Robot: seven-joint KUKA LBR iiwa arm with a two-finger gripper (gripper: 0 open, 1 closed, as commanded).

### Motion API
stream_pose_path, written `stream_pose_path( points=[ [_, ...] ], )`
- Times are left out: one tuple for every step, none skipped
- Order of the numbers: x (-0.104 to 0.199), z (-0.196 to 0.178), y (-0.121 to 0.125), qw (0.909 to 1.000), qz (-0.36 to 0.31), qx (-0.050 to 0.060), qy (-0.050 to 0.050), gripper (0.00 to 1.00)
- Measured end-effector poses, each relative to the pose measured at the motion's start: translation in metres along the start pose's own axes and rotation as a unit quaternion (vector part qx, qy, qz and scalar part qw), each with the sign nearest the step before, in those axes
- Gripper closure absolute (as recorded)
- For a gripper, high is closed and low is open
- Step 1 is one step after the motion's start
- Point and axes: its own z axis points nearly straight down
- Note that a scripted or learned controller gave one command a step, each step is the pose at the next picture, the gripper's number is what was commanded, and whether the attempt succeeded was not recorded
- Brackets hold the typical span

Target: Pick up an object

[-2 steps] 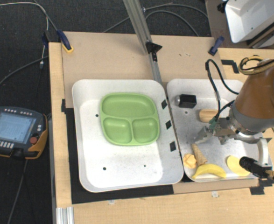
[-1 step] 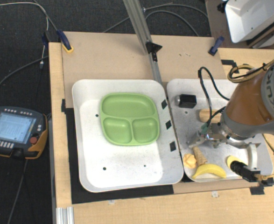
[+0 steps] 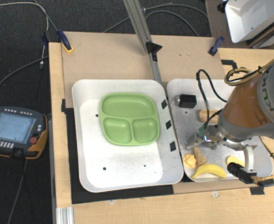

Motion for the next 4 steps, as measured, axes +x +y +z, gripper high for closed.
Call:
stream_pose_path(
  points=[
    [-0.002,-0.012,0.002,1.0000,0.001,-0.004,-0.003,1.00],
    [0.005,-0.063,0.011,1.0000,-0.001,-0.003,-0.001,1.00],
    [-0.001,-0.112,0.020,1.0000,-0.001,-0.003,-0.002,1.00],
    [0.000,-0.174,0.015,1.0000,-0.001,-0.004,-0.002,1.00]
  ],
)
